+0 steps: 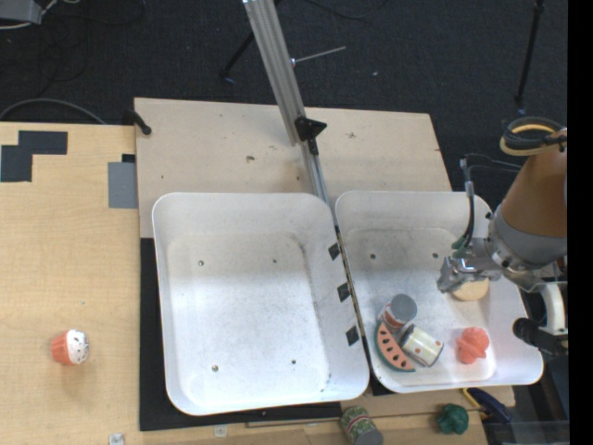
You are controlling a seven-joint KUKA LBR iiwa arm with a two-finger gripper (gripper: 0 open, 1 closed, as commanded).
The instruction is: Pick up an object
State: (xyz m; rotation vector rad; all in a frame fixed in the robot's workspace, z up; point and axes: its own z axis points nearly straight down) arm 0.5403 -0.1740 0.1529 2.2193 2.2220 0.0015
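Arm: grey body with orange band enters from the right edge and bends down over the right bin (519, 364), because all graspable items in the bins lie there
Gripper (460, 274): sits low at the right side of the right bin, directly against a pale rounded object (473, 290); whether its grip is wide, narrow or closed on anything cannot be told at this resolution
Candidate target: the pale rounded object, touching or just under the gripper tip; judged to be the item selected, since the tool is aligned over it and not over the others
Grasp status: not confirmed; nothing is visibly lifted off the bin floor
Other right-bin contents: a red lumpy toy (473, 344) near the front right corner, a small can (400, 311), a cream cylinder (422, 346) and a red curved slice (391, 350), grouped at the front left, well apart from the gripper
Left bin (176, 248): white, shallow, separated from the right bin by a shared rim
Outside the bins: a small red-and-white ball (69, 348) on the worktop (56, 248) at far left; a green item (453, 419) in front of the right bin
Risk: a rounded object may roll out of a two-finger pinch
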